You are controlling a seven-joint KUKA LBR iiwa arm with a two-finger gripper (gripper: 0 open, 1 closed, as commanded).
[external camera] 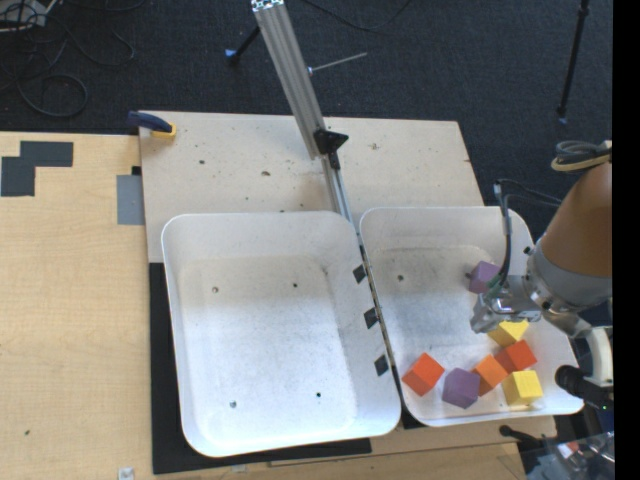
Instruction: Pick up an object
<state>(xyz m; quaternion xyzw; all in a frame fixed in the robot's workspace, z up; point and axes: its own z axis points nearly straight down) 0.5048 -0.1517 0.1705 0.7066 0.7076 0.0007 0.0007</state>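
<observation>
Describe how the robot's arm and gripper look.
The arm enters from the right: a rounded orange band above a grey wrist section. Thin dark cables arc along it toward the gripper, which is a small metallic silver-grey assembly. No markings are legible.

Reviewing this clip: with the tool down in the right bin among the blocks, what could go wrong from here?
The tool sits near the right bin's far wall, so it may scrape it. The blocks are crowded: the yellow block touches a red block and an orange block, so a grasp could shove neighbours or slip off.

One fixed overhead camera looks slantwise down on both bins (180, 268).
</observation>
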